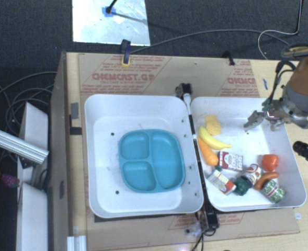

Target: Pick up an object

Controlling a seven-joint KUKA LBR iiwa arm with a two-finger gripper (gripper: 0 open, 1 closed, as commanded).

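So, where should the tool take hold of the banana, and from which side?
Probably at the middle of the banana, coming straight down from above. It lies flat and is narrowest across its curve, and the carrot and corn crowd its ends.

Two white bins [143, 106] sit side by side: one holds a single blue divided plate [151, 159]; the other holds roughly nine toy food items [232, 161], including one banana [210, 139] and one carrot [208, 155].

Two shallow white bins side by side on bench [159, 69], blue divided plastic plate [151, 159] in left bin [99, 140], right bin [289, 156] holding yellow toy banana [210, 139], orange toy carrot [207, 155] just before it, red tomato [269, 162] further right, small cartons and cans along front edge
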